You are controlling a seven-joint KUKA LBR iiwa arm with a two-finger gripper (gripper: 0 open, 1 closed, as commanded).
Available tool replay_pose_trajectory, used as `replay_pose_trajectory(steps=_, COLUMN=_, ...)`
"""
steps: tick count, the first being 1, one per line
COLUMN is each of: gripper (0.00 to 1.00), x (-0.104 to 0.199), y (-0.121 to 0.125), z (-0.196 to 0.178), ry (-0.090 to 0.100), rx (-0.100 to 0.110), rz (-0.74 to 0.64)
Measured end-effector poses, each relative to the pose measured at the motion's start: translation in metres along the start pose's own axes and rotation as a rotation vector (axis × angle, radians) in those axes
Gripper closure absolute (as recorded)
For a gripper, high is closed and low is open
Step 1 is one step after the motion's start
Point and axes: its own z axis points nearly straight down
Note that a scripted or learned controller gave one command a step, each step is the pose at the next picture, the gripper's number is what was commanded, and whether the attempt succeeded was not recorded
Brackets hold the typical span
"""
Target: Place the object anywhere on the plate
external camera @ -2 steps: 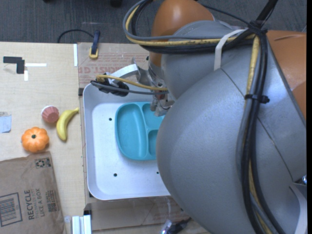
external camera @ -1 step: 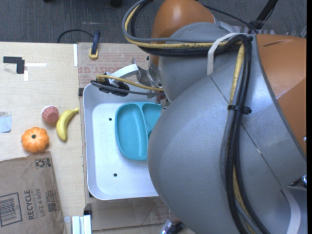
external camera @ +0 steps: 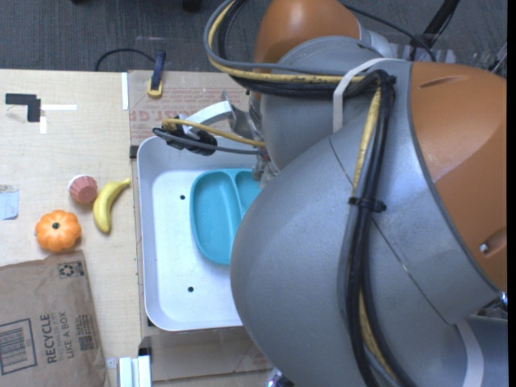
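Note:
A turquoise divided plate (external camera: 216,216) lies inside the white bin (external camera: 165,248), with its right part hidden behind the arm. The grey arm with its orange band (external camera: 302,18) covers most of the right side of the camera view. The arm's bulk hangs over the bin's right half. The gripper is hidden by the arm's own body. The plate's visible part carries nothing.
On the cardboard bench to the left lie a yellow banana (external camera: 107,204), a small orange pumpkin (external camera: 58,231) and a pinkish round fruit (external camera: 83,189). A brown recycle box (external camera: 44,321) sits at the lower left. A black cable clamp (external camera: 187,139) juts over the bin's top edge.

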Motion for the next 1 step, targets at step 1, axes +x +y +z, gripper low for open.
replay_pose_trajectory(steps=1, gripper=0.00, x=0.0000, y=-0.0003, z=-0.0003, ry=0.000, rx=0.000, rz=-0.001)
